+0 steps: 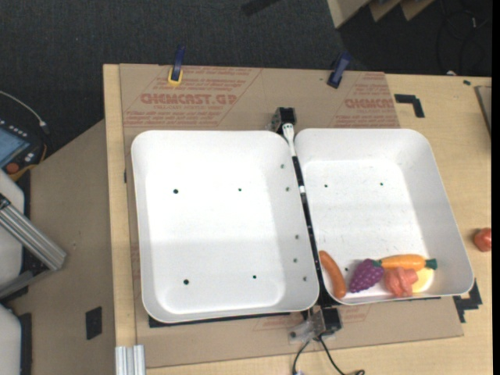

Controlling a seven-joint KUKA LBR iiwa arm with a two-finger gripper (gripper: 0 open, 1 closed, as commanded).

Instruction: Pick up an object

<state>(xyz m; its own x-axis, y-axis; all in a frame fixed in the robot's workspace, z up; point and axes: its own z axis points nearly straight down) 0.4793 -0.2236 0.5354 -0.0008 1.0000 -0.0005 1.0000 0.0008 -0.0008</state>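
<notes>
Toy foods lie huddled along the near edge of the right bin (367, 151). An orange sausage-shaped piece (332, 274) leans against the bin's left wall. Beside it lies a purple bunch of grapes (365, 275). To the right, an orange carrot with a green tip (408, 262) rests above a red piece (398, 281) and a pale yellow piece (423, 280).
The left bin (215, 225) sits beside the right one on a cardboard sheet (234, 92) held by two clamps (177, 69) at the far edge. A small red object (482, 239) lies on the bench outside the right bin. A black divider strip (301, 201) runs between the bins.
</notes>
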